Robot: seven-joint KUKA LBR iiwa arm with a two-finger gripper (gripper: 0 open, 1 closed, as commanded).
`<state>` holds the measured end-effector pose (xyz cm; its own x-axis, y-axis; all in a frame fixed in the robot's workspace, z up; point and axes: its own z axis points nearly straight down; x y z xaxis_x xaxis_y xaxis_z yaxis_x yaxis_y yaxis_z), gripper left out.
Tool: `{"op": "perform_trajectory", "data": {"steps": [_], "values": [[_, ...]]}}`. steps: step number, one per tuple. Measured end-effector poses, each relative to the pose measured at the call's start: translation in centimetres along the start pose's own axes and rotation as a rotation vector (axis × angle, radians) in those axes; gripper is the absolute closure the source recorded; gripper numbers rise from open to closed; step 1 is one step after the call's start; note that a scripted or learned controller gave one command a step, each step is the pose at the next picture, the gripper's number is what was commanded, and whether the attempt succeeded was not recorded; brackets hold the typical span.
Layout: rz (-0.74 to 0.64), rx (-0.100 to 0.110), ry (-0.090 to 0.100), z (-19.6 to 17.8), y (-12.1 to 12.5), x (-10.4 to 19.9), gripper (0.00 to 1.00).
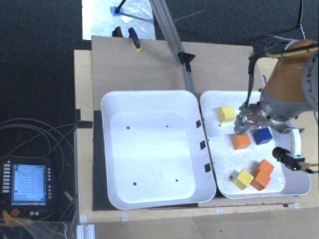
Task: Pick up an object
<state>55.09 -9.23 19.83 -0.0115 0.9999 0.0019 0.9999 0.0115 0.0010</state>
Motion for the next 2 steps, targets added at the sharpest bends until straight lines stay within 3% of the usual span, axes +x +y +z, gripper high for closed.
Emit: {"op": "perform_trajectory", "data": {"steps": [2], "values": [[-0.001,-0.003,0.001,-2.9,2.5,11.4,1.0]]}}
